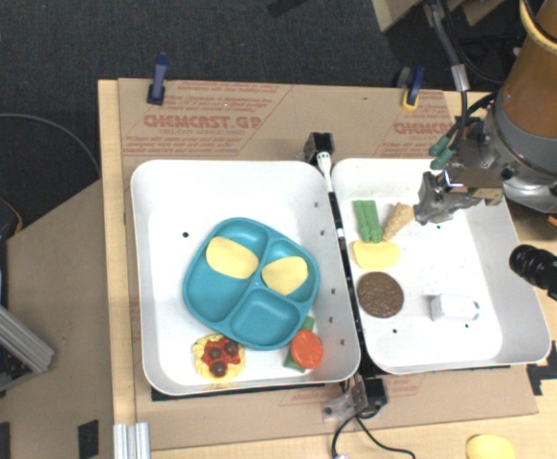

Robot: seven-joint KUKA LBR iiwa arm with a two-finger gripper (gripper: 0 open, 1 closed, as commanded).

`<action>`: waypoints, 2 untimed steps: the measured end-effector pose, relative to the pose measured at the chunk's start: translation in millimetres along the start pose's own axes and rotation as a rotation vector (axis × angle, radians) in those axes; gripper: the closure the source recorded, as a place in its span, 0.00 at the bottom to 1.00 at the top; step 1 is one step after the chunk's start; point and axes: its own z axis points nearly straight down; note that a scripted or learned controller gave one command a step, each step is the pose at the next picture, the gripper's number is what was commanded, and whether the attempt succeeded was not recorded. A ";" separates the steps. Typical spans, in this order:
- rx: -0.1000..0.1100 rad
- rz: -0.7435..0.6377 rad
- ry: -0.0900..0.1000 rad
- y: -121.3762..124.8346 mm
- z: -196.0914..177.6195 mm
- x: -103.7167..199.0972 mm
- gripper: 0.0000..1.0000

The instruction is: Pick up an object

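Observation:
My gripper (434, 207) hangs over the back of the right bin (508, 347), just right of a tan wedge-shaped piece (398, 222). A green strip (366, 218) and a yellow piece (374, 253) lie left of it. A brown round patty (380, 294) and a small white block (452, 307) sit nearer the front of that bin. In the left bin (159, 256) a blue divided plate (250, 283) carries two yellow pieces (233, 256). A red tomato-like item (306, 348) and a yellow tart with berries (218, 355) lie at that bin's front.
The two bins meet along a raised rim (341, 247) with black clips at its back (319, 147) and front. Blue clamps (157, 77) hold the cardboard base at the rear. The arm's grey and orange body (546, 94) fills the upper right.

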 end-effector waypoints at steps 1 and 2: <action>0.023 -0.001 0.000 -2.1 40.1 13.4 1.00; 0.011 -0.006 0.002 -0.8 -2.2 78.1 1.00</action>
